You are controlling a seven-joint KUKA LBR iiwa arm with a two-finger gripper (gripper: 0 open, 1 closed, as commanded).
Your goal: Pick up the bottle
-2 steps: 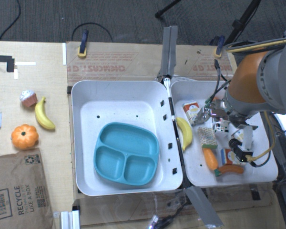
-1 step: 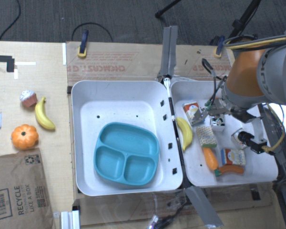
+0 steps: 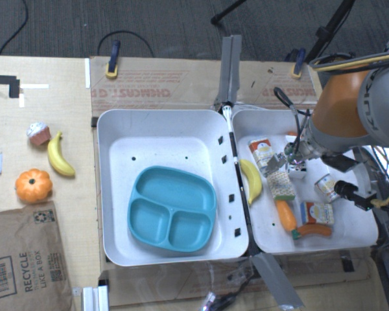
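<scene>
Where the right bin (image 3: 350, 241) comes nearest, what seems the orange bottle (image 3: 286, 216) lies, long axis running near-to-far; the claw (image 3: 292, 158) hangs farther back, almost in line, its grip impossible to judge.

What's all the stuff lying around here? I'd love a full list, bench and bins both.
Blue tray: 1, blue with three compartments, in the left bin.
Banana: 1, yellow, at the left edge of the right bin.
Carrots: 2, orange, near the front of the right bin.
Small packets: several, white with red or orange, right bin; which item is the bottle is too small to tell.
Second banana: 1, yellow, on the bench left of the bins.
Cupcake: 1, by that banana.
Pumpkin: 1, orange, on the bench.
Paper bag: 1, brown, front left.
Gripper: 1, over the right bin.
</scene>
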